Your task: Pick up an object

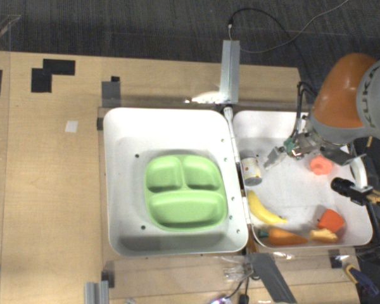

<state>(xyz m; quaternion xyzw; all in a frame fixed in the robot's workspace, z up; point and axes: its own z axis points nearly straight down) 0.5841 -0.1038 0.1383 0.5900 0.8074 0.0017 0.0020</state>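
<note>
The gripper hovers in the right bin, its grip state impossible to tell; a banana lies toward six o'clock. A green divided plate sits in the left bin.

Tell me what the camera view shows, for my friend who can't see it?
A grey robot arm with an orange band reaches from the right over the right white bin, which holds a banana, a carrot, a pink toy and an orange block. The left bin holds a green divided tray.
</note>
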